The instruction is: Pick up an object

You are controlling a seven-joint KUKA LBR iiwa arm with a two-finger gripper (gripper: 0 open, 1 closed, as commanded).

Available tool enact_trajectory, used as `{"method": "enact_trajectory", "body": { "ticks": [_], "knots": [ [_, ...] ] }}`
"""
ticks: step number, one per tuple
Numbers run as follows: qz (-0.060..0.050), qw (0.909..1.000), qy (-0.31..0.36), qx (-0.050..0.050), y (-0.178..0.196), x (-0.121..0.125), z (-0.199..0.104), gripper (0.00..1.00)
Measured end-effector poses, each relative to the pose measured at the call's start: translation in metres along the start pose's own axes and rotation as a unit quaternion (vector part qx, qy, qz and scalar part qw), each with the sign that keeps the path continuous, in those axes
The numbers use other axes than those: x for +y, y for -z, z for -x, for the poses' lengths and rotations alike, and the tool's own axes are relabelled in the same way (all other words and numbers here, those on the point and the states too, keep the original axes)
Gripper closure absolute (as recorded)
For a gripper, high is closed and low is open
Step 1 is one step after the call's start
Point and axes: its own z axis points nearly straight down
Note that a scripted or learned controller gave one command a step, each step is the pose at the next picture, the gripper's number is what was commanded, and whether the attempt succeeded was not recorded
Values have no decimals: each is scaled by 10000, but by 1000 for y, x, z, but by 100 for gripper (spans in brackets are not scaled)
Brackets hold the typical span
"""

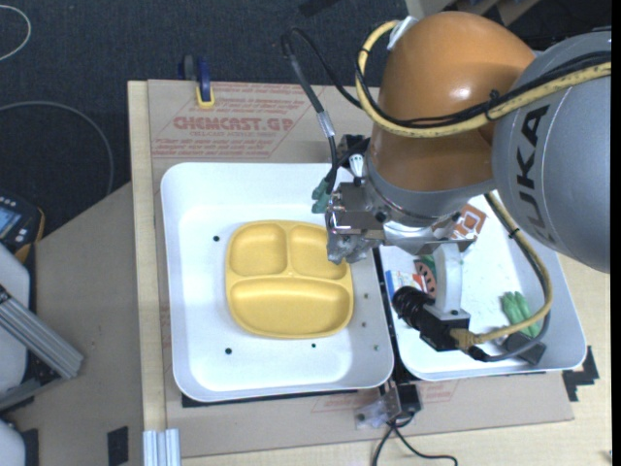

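A yellow divided plate [287, 284] lies flat and right side up in the left bin [194, 289], a little right of the bin's middle. It is a rounded square with three compartments: two small ones along its far side and one wide one along its near side. Its far right corner lies under the gripper [340, 246]; whether the two touch cannot be told.

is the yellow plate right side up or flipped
Right side up: the plate lies flat in the left bin with its three compartments facing up.
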Motion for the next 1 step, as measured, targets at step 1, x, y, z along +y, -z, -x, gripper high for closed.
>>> {"method": "enact_trajectory", "body": {
  "ticks": [1],
  "knots": [
    [92,9999,-55,7,22,2,70,100]
  ]
}}
